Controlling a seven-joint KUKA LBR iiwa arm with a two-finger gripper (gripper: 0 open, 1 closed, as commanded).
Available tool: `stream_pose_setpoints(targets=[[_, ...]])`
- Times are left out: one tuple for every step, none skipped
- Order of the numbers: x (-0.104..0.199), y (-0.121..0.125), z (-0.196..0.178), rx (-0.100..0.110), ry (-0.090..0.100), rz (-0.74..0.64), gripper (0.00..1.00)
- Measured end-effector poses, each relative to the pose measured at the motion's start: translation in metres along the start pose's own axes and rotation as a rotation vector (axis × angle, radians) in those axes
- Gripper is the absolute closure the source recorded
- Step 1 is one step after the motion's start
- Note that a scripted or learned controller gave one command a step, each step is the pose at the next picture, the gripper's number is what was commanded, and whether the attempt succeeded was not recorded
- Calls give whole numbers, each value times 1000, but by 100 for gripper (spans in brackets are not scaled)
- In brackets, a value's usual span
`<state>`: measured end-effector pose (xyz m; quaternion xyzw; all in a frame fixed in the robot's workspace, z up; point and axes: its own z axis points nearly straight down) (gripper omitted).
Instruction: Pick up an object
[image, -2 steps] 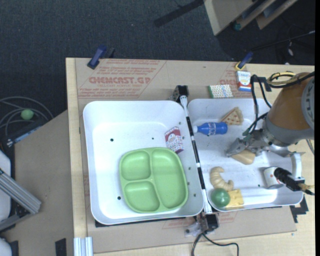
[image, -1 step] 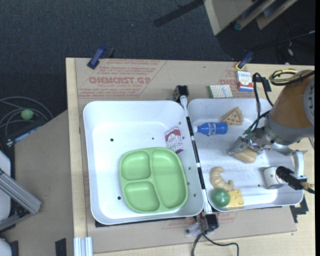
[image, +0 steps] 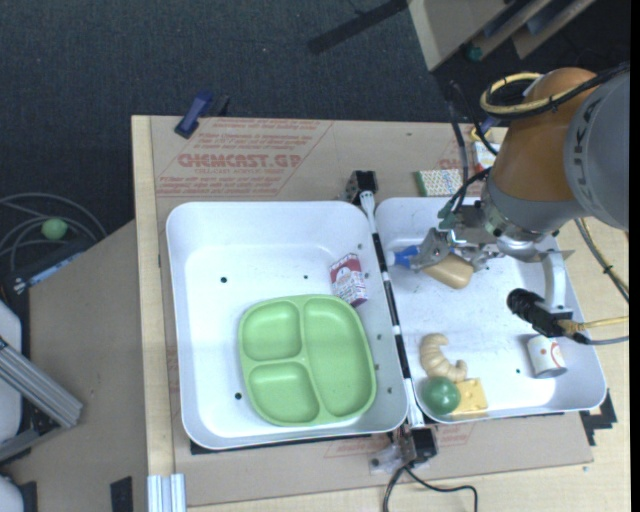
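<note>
Nearest, at the lower edge of the right bin (image: 478, 325), a green ball (image: 438, 397) lies touching a yellow block (image: 472, 396) on its right. Just above them is a pale croissant (image: 440, 354), curved, its lower end against the ball. Toward the lower right of the same bin a small white cylinder (image: 545, 356) with a red mark lies alone.

Higher in that bin, near its upper left corner, the gripper (image: 452, 250) hangs low under the grey and orange arm (image: 545, 150), which comes in from the upper right of the frame. A tan lump (image: 450, 272) sits right at the gripper's tip, touching it from below. Whether the gripper is open or closed on the lump cannot be told from this angle. A small blue piece (image: 404, 258) lies just left of the lump, near the bin's left wall.

In the left bin (image: 250, 262) a green divided plate (image: 305, 358) fills the lower middle, and a red-and-white can (image: 348, 279) lies just above its upper right corner, close to the wall between the bins.
</note>
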<state>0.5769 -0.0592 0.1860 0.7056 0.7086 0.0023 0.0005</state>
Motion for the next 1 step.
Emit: stream_pose_setpoints(targets=[[31, -27, -27, 6, -1, 3, 100]])
